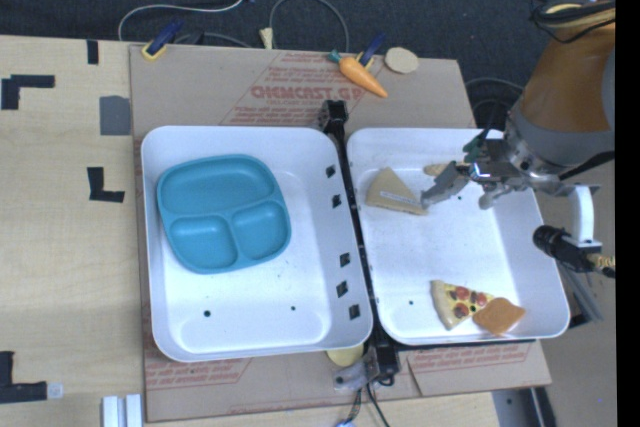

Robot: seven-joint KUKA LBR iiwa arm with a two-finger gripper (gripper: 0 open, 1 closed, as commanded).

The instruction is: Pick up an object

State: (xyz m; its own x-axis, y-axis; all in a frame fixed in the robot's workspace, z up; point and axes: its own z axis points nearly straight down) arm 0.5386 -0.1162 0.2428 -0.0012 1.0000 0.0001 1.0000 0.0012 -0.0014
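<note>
**Gripper low over the right bin, beside a wedge of toy food**

The arm (565, 90) reaches in from the right, its orange band above a grey wrist. The gripper (462, 180) sits over the upper part of the right bin (520, 255). One long finger (442, 185) slants down and left toward a tan wedge (392, 192), which looks like a slice of bread or cheese, lying near the bin's upper left corner. The fingertip comes very close to the wedge's right edge; whether it touches cannot be told. A second finger (495, 193) stands to the right, so the fingers are spread apart with nothing between them.

In the lower right corner of the same bin lie a toy pizza slice (455, 302) and, touching its right side, an orange-brown piece (498, 315).

The left bin (170, 315) holds a blue divided plate (224, 212) with three compartments, set toward its upper left.

Behind the bins, on the cardboard sheet (290, 90), rest a toy carrot (362, 77) and, just beside it to the right, a pale round piece (402, 60).
</note>
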